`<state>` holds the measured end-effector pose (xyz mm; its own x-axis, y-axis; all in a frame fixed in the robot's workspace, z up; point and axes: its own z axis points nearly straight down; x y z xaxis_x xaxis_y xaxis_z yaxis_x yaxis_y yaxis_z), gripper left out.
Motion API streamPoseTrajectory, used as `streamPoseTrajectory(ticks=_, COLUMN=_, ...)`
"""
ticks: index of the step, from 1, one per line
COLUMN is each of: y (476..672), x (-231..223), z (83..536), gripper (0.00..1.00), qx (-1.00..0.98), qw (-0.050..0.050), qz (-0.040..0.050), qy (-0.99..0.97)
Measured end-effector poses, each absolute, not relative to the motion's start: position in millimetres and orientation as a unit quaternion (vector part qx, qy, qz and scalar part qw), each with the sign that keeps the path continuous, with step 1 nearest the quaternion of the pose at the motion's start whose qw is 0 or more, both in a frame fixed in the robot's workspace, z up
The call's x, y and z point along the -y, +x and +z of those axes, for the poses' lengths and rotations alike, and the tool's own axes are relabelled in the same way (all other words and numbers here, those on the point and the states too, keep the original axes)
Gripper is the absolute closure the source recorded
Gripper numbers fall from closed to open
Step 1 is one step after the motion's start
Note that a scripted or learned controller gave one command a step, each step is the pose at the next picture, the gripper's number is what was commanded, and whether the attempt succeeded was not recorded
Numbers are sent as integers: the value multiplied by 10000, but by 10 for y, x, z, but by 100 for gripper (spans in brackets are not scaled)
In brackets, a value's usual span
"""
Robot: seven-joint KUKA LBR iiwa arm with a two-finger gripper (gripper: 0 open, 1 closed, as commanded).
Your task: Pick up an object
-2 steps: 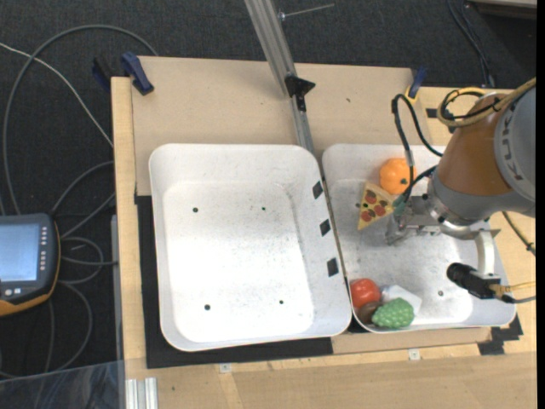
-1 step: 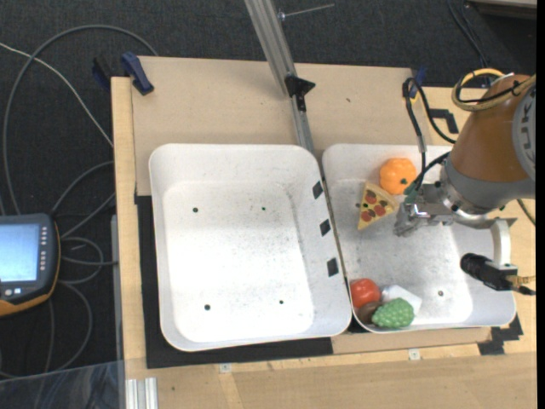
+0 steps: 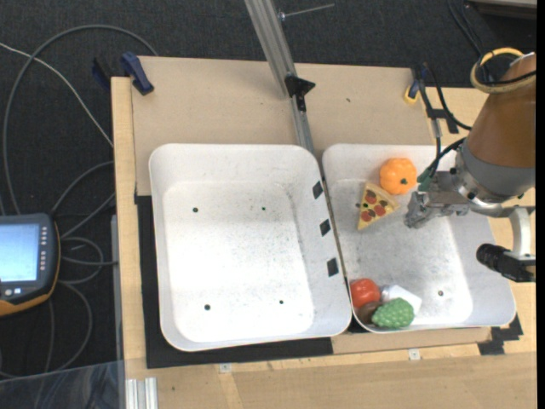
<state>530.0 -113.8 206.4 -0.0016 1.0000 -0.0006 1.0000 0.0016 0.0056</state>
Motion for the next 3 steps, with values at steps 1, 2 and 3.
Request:
streamPoseTrajectory(ticks=1, y=5323, x=1176, z=2706, gripper=100, qx=-7077, qw=40, qz=26, qy=7065)
streamPoseTrajectory(ticks=2, y=5333, x=1174, z=2840, gripper=100, qx=-7078, qw=17, qz=11, qy=7064)
streamPoseTrajectory(ticks=3, y=5268, x=631, z=2829, gripper=100, qx=-7094, qw=-15, qz=3, qy=7048)
